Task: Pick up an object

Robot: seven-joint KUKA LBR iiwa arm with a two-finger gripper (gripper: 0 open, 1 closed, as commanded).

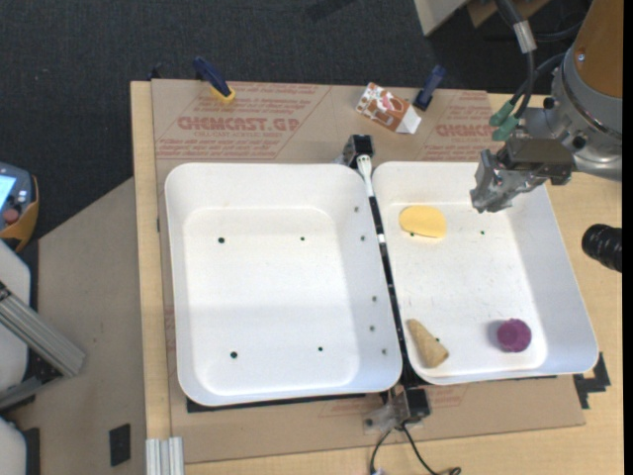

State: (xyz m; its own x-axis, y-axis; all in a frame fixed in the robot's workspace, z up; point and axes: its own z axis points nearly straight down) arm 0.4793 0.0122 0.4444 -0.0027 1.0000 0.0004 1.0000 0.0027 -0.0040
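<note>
Just left of the hand [492, 198], a flat yellow oval piece [423, 222] is lying crosswise; whether the hand is gaping or closed, I cannot tell.

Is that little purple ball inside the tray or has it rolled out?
Inside. The small round purple ball rests on the floor of the right-hand shallow white bin, near its front right corner, within the raised rim.

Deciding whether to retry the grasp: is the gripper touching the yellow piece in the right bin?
Apart. The camera view shows bare white bin floor between the gripper and the yellow piece, which lies flat to the gripper's left.
</note>
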